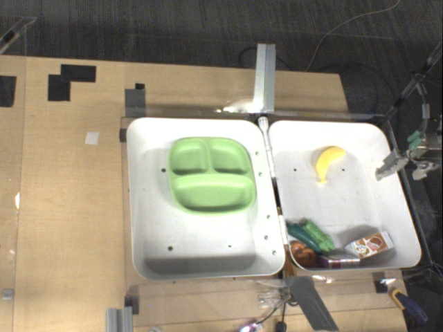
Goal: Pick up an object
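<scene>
- Two shallow white bins sat side by side on the pale wooden worktop (62,206), the left bin (149,185) and the right bin (360,185) meeting along a metal divider.
- In the left bin lay a green plastic divided tray (210,174), flat and roughly centred, with nothing else near it.
- The right bin held the loose pieces: a small yellow banana (329,162) lay alone toward the far middle, well apart from the rest.
- Along the near wall of that bin a cluster had gathered: a green leafy-looking toy vegetable (313,234), a brown rounded object (303,253) just beside it in the near left corner, a thin dark purple item (340,260) that I could not identify, and a small red-and-white carton (369,244) to the right.
- The gripper (389,166) hung at the right edge of the right bin, near its rim, clear of every object; the banana was the nearest thing, yet apart from it.
- I could not tell how its jaws stood; the parts were too small and cluttered from where I looked, though nothing appeared to be carried there.
- As I judged it, the pick was not yet done: every object lay in a bin, and choosing one, coming down over it, closing and lifting all remained ahead.
</scene>
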`<state>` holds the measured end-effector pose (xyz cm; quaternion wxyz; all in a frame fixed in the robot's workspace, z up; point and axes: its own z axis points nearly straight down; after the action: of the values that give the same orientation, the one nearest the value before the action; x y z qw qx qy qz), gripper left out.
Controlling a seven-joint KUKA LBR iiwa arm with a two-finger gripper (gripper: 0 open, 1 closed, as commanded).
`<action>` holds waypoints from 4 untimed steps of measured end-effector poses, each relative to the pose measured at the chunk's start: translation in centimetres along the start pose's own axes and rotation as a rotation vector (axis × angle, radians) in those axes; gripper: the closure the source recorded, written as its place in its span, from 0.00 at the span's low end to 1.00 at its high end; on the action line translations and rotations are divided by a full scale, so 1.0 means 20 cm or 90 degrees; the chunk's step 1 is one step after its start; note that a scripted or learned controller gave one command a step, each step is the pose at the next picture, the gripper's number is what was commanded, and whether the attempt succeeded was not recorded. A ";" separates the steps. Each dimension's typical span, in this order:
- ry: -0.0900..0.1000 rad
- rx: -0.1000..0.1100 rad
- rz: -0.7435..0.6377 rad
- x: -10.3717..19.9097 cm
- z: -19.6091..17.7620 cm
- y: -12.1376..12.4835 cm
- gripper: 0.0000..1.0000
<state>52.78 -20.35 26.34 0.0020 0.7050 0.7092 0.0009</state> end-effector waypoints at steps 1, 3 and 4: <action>0.000 -0.001 -0.056 -0.01 0.08 0.13 0.00; -0.001 -0.005 -0.191 0.30 0.87 0.59 0.00; 0.000 -0.004 -0.123 0.33 0.88 0.69 0.00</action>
<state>66.59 -13.71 8.85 0.0042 0.6331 0.7741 0.0026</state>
